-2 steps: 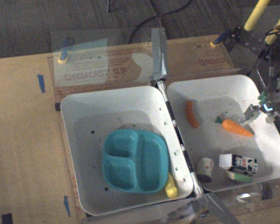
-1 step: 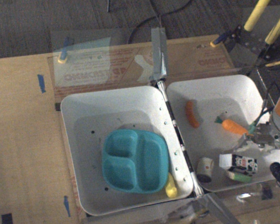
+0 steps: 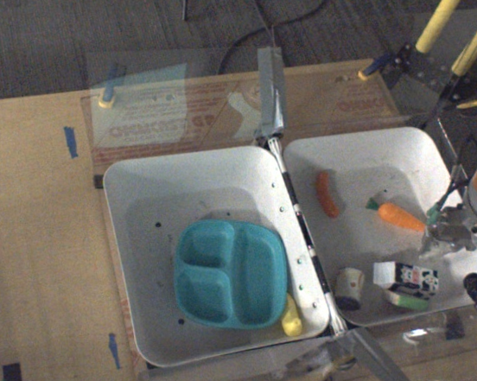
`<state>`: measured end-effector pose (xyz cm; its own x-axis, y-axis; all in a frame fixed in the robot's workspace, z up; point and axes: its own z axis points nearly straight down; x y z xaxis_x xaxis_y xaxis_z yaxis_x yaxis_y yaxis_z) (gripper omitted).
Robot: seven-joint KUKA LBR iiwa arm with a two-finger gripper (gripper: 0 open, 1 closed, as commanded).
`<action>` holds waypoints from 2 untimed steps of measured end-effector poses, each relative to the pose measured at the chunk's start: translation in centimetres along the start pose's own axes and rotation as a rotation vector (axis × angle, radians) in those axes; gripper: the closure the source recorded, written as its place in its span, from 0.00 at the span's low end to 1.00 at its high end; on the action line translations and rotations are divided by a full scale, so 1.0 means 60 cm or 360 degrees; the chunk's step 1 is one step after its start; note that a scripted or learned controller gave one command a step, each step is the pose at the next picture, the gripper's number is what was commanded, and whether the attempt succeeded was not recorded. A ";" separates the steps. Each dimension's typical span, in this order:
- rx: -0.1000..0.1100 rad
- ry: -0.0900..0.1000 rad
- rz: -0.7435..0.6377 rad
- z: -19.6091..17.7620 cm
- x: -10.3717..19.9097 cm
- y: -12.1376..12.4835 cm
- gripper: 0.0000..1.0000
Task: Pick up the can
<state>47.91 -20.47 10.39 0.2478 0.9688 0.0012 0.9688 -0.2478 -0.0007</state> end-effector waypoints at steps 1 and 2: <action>0.0000 0.0000 0.0001 0.000 -0.001 0.000 0.00; -0.0008 -0.0006 -0.0084 0.028 0.030 -0.007 0.00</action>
